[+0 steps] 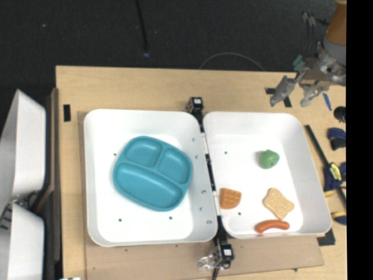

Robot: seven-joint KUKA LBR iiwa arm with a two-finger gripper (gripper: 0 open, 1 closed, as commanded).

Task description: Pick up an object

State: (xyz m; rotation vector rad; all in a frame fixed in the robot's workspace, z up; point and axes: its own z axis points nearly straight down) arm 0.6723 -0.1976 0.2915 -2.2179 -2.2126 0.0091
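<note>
While the gripper (pixel 296 96) hangs at the upper right of the frame, above the bench just beyond the far edge of the right bin (pixel 245 127), its two fingers stand spread apart with nothing between them. Inside that bin, a green apple (pixel 268 158) sits toward the right side. Lower down lie an orange waffle (pixel 230 198) near the left wall, a slice of toast (pixel 277 203) to its right, and a red sausage (pixel 272 226) near the bottom edge. A blue divided plate (pixel 152 172) rests in the left bin (pixel 99 214).
</note>
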